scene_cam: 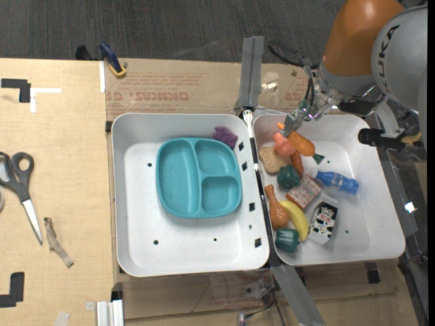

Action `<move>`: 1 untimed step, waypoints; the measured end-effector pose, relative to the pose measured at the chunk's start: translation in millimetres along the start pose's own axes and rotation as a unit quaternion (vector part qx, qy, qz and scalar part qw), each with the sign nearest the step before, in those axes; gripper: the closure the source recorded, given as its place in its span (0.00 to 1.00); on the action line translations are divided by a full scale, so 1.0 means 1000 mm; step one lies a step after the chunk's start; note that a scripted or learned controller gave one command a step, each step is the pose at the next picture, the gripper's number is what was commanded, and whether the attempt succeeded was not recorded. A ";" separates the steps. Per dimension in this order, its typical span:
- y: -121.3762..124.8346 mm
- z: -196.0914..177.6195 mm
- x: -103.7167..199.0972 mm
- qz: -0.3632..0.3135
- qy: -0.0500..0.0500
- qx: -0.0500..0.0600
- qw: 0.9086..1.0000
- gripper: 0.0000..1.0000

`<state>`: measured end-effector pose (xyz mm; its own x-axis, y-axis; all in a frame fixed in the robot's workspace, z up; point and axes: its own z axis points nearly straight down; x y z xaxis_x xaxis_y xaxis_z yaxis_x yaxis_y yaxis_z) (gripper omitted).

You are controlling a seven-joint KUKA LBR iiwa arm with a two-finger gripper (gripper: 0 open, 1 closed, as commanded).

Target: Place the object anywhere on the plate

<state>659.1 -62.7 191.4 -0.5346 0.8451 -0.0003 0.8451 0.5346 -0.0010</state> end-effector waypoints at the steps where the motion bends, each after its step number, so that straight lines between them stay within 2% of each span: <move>1: 0.030 0.000 0.046 -0.182 0.000 -0.001 0.983 1.00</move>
<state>659.4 -7.6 191.8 -0.8022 0.5970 -0.0010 0.5970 0.8022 0.0003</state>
